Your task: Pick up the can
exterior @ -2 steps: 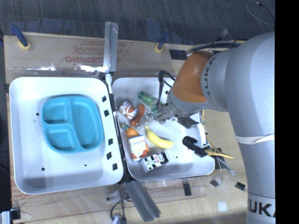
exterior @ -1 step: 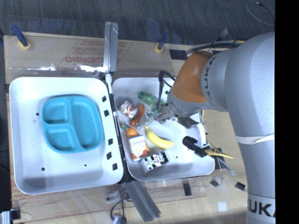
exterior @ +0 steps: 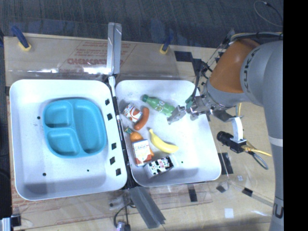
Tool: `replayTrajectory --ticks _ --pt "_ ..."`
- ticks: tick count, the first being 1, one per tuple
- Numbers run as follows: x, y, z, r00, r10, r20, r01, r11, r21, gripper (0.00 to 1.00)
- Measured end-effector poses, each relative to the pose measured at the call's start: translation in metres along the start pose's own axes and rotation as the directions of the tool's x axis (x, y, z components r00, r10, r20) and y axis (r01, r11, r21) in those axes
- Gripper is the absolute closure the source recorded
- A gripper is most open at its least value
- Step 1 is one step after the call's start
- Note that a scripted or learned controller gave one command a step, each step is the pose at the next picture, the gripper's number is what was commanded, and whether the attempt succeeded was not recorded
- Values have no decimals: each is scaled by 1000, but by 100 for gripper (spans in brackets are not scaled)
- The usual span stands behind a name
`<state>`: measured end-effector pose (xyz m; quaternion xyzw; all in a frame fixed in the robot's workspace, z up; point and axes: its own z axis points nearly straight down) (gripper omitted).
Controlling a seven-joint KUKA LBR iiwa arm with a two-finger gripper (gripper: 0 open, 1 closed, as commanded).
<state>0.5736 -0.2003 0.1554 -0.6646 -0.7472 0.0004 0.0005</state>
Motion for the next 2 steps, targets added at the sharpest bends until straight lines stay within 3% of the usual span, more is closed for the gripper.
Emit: replayTrajectory --ticks 1,2 --pt "-4 -6 64 964 -265 -1 265 964 1 0" --pt "32 46 63 993 -121 1 121 993 -1 0"
